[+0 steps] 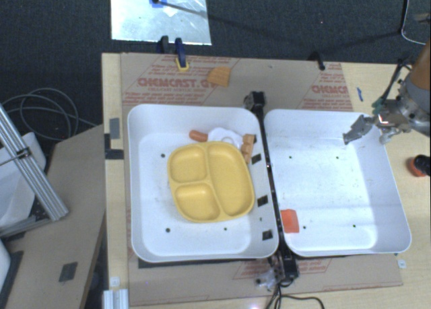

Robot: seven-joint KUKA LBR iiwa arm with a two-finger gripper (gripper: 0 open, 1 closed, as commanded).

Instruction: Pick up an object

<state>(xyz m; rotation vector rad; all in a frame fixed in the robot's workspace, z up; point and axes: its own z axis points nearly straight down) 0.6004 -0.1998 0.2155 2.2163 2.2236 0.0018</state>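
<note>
robot lab | bench with white bins | loose cables | aluminium frame

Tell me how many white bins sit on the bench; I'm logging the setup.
2. The left white bin holds a yellow divided tray; the right white bin lies beside it, an orange block at its near-left corner.

Yellow divided tray lying flat in left bin, small orange block at right bin's near-left corner
</note>
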